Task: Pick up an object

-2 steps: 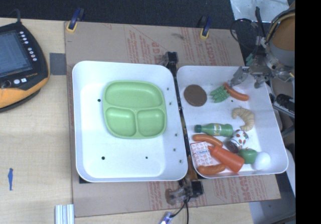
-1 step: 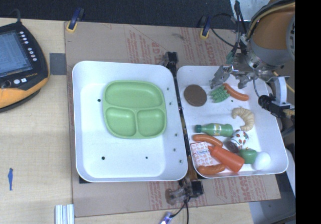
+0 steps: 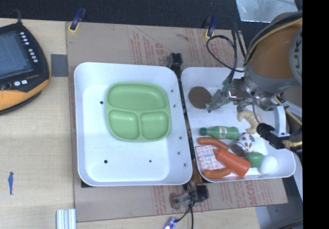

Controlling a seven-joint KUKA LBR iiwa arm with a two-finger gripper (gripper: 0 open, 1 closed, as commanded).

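White plastic bins sit side by side on the worktop (image 3: 46, 135), and everything worth picking lies in the right bin (image 3: 216, 76). The left bin (image 3: 92, 166) carries a green divided plate (image 3: 138, 110).

The claw (image 3: 218, 100) hangs over the upper part of the right bin, just beside a brown round disc (image 3: 199, 96) (a toy cookie or patty, as far as I can judge). Its dark fingers look slightly parted with nothing between them, so I read it as spread and empty.

Most of the objects crowd the bin's lower end: a small green bottle (image 3: 221, 132) lying on its side, a red sausage (image 3: 212, 142) below it, an orange carrot (image 3: 232, 161) lying across a small printed packet (image 3: 205, 158), and a white egg-like ball (image 3: 268, 163) in the lower right corner. They touch or overlap one another.

The step in hand appears to be choosing and lining up a grasp. The brown disc is the nearest candidate and stands apart from the pile, but it is flat, so the fingers would need to reach the bin floor and straddle its edge. The green bottle looks the easier target: close across its narrow body, at right angles to its length, and keep clear of the sausage just below. Descend straight, close only when low, and lift vertically so neighbours are not dragged along.
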